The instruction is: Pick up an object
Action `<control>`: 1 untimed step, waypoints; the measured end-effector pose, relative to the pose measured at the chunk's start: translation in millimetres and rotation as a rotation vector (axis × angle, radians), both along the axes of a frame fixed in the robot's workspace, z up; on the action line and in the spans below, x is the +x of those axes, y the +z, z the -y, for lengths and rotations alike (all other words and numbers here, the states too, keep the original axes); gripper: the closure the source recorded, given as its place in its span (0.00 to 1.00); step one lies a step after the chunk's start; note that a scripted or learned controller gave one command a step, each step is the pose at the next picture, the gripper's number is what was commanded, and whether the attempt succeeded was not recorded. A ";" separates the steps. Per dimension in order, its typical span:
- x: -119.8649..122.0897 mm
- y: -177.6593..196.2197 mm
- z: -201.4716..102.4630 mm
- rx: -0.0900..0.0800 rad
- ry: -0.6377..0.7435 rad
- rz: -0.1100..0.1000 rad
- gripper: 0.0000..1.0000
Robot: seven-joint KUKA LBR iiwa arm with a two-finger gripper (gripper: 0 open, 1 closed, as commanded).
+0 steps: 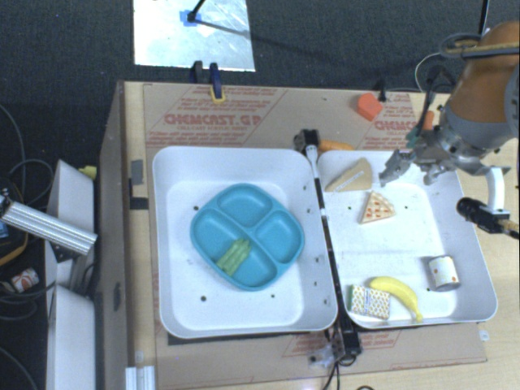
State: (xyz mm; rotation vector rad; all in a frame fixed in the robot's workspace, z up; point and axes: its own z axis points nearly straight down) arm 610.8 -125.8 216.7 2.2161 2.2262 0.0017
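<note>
1. Candidate objects are lying in the right bin [467, 242]: a pizza-slice toy [377, 209] near the centre, a tan wedge [351, 175] at the far-left corner, a banana [397, 293] and a patterned packet [370, 301] along the near edge, and a small cylinder [443, 271] toward the right.
2. The gripper [400, 166] is hovering over the bin's far side, between wedge and pizza slice; nothing is sitting between its fingers, and whether they are spread cannot be told.
3. The left bin [175, 218] is holding a blue divided plate [246, 235] carrying a green item [233, 255].
4. An orange block [369, 106] is resting on the bench [244, 112] beyond the bins.
</note>
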 end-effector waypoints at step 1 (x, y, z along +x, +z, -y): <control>19.6 -63.5 16.6 -0.001 -0.003 -0.001 0.00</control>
